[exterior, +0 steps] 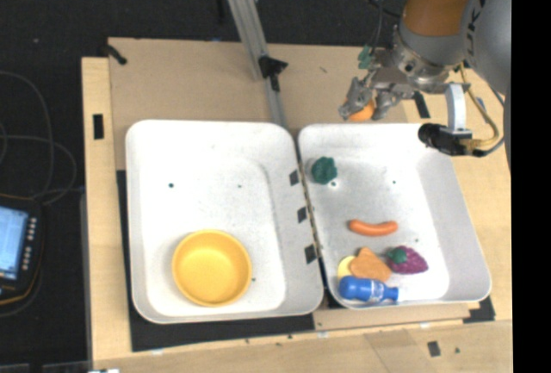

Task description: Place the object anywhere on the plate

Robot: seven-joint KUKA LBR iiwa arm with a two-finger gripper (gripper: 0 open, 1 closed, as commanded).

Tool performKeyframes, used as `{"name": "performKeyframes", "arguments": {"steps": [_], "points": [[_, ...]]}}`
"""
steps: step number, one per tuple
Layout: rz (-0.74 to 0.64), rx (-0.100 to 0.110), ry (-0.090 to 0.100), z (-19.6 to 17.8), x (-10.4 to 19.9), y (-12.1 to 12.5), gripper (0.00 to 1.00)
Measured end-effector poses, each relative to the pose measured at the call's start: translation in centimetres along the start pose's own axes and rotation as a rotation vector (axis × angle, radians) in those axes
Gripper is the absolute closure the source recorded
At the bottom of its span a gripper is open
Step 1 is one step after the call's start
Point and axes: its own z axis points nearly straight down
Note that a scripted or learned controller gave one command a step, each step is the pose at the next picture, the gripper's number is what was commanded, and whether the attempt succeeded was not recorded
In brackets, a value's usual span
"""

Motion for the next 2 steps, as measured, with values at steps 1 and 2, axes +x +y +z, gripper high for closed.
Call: {"name": "performKeyframes", "arguments": {"steps": [1, 2], "points": [[0.000, 0.001, 0.000, 1.7, 4.4, 0.5, 1.00], [-0.002, 0.001, 0.001, 2.8, 10.6, 0.4, 1.00]]}}
